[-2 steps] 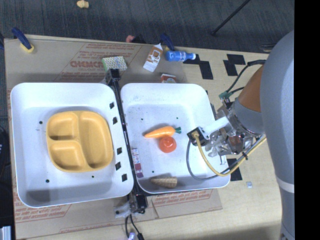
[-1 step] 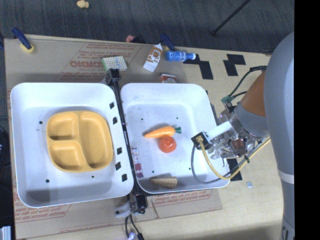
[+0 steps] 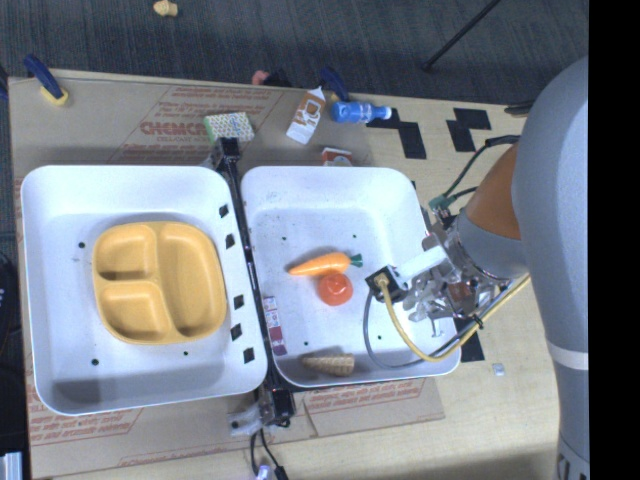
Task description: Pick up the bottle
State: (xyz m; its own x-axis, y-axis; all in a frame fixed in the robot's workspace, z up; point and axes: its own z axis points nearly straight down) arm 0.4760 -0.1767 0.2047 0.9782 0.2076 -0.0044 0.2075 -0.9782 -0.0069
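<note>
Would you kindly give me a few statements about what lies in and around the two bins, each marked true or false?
1. The yellow divided tray sits in the left bin. True.
2. The carrot lies in the left bin. False: it lies in the right bin.
3. The blue bottle lies on the bench outside both bins. True.
4. The pincer is over the left bin. False: it is at the right bin's right edge.
5. The tomato lies beside the carrot. True.

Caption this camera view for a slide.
Gripper over right bin beside carrot; bottle lies outside on bench.
</note>
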